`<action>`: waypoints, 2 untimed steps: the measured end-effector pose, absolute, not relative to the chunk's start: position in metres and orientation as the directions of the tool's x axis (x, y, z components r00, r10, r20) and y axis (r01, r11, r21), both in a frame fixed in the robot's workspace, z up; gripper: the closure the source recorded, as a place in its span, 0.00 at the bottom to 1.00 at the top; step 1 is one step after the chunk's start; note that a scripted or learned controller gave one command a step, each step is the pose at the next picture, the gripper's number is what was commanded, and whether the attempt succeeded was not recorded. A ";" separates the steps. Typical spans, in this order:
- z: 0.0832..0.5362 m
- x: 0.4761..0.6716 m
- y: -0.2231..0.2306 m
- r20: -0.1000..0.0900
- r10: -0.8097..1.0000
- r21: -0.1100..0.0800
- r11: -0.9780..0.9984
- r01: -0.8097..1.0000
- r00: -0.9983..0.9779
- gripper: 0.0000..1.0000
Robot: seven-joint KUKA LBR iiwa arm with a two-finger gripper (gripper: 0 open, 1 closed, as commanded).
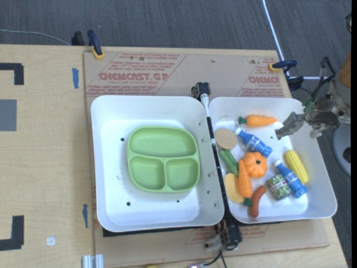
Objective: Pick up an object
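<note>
Clamp: a black clamp [232, 236] with loose wires sits at the near edge, between the two bins' near corners.
Bench: pale wood [39, 149], with black and blue tape marks on its left part.
Board: brown cardboard [145, 71] with red print lies under both bins.
Left bin: white [106, 166], touching the right bin along its right rim.
Right bin: white [321, 197], holding all the toys.
Plate: a green three-part plate [163, 159] lies in the middle of the left bin.
Gripper: it [298, 126] hangs over the far right corner of the right bin, just right of the carrot; released or clenched cannot be told, and no toy is seen in its grasp.
Pumpkin: orange [255, 165], mid-bin, with an orange wedge [244, 178] against its left side.
Corn: yellow [295, 166], at the right, beside the near bottle.
Carrot: orange [256, 120], at the far side, lying left to right.
Far bottle: blue and white [254, 141], between carrot and pumpkin.
Near bottle: blue [291, 180], right of a green packet [278, 187].
Sausage: red-brown [256, 200], nearest of the toys.
Pod: green [228, 161], along the left wall.
Disc: tan [226, 138], just beyond the pod.
</note>
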State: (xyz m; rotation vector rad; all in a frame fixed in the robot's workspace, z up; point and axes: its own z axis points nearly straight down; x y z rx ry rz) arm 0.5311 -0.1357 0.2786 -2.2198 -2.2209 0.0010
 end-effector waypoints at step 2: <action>0.088 0.482 -0.094 0.000 1.000 0.008 -0.001 1.000 0.001 0.00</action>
